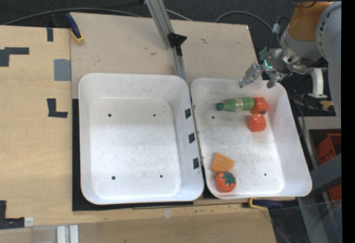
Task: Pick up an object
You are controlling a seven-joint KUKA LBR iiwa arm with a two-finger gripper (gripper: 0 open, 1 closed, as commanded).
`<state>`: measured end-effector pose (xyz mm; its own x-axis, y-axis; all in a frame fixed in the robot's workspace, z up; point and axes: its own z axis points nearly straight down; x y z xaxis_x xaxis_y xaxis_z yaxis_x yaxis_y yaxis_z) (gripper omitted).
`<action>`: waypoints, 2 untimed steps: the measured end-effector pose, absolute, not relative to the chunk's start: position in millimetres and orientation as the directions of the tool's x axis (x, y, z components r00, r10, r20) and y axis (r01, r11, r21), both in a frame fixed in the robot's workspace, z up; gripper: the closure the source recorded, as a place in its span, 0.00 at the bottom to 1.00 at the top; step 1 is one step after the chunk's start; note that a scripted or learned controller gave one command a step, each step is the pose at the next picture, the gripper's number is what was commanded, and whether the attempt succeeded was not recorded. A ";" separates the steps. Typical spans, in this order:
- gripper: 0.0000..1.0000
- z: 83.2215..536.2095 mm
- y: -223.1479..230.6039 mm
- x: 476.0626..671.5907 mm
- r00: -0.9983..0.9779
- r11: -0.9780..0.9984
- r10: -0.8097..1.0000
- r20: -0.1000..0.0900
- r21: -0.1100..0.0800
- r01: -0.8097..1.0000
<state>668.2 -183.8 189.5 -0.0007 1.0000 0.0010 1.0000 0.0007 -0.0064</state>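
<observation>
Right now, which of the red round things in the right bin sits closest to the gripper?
The red ball just below the green bottle, toward the bin's far end near the gripper. The tomato with the green top lies at the near edge, beside the waffle.

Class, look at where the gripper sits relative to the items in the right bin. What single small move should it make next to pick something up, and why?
Probably lower the gripper down and slightly toward the bottle. It hangs over the right bin's far edge, apart from everything, with nothing between its fingers. The bottle lies on its side just below it in the picture, nearer than the waffle or the tomato at the near edge.
</observation>
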 end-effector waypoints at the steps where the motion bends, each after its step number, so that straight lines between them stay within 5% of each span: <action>1: 0.00 193.4 -183.8 669.4 -0.002 0.002 1.000 -0.001 -0.001 1.000; 2: 0.00 129.2 -186.3 665.3 -0.001 0.001 1.000 0.000 -0.008 1.000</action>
